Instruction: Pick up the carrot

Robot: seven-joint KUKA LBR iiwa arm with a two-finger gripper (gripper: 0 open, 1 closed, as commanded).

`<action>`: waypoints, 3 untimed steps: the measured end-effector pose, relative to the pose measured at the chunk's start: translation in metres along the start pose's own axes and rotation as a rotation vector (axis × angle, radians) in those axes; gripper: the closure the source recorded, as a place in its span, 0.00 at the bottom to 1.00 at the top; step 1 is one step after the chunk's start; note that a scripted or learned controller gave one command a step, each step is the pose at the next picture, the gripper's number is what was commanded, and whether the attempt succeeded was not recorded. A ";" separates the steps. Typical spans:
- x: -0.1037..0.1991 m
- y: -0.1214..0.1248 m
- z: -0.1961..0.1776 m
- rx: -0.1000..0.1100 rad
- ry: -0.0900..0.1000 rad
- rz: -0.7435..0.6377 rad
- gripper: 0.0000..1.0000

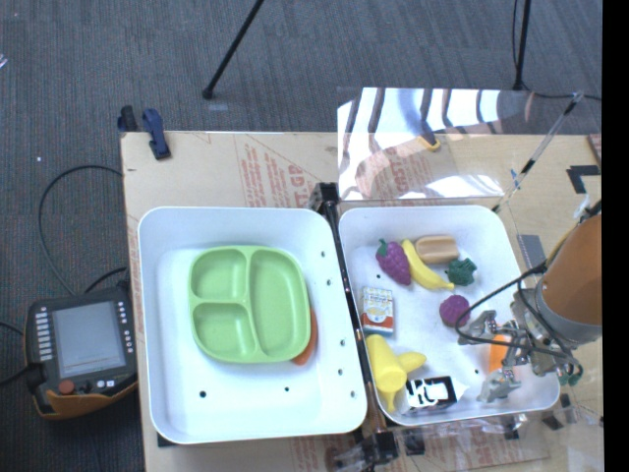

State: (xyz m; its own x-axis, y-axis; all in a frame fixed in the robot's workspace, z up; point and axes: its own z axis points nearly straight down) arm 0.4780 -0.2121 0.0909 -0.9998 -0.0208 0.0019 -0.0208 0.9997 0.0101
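One orange carrot point(499, 350) lies near the right wall of the right bin point(491, 226), directly under the claw point(513, 360), which partly covers it. Whether the claw is open or gripping, I cannot tell. A glancing closure could pin the carrot against the wall.

Dark grey carpet floor point(118, 47). Cardboard-topped bench point(246, 165). Tripod legs point(241, 37) stand at top. Pendant controller point(81, 347) on floor, left. Blue clamp point(154, 132) at bench corner.
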 end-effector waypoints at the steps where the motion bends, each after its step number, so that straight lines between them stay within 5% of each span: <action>1: -0.002 0.000 -0.007 -0.004 -0.001 0.011 1.00; 2: -0.002 0.000 -0.007 -0.004 -0.001 0.012 0.00; 3: -0.004 -0.001 -0.014 -0.007 -0.005 0.024 1.00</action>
State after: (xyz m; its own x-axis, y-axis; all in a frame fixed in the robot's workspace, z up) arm 0.4820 -0.2129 0.1047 -1.0000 0.0036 -0.0029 0.0035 0.9999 0.0168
